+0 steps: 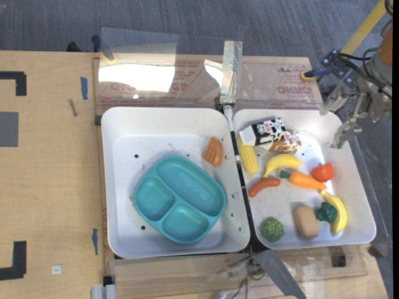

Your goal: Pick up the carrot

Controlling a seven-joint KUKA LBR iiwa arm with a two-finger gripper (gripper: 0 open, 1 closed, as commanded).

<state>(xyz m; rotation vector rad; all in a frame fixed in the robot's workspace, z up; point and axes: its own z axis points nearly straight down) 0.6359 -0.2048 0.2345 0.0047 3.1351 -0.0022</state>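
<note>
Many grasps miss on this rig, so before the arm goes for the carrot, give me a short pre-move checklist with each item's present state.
1. Carrot in sight in the right bin: ok.
2. Carrot uncovered from above: ok.
3. Room around it: not ok; the yellow banana and the red pepper lie close.
4. Gripper above the carrot: not ok; it is at the bin's far right corner.
5. Jaws open: cannot tell.
6. Teal tray out of the way, in the left bin: ok.
</note>
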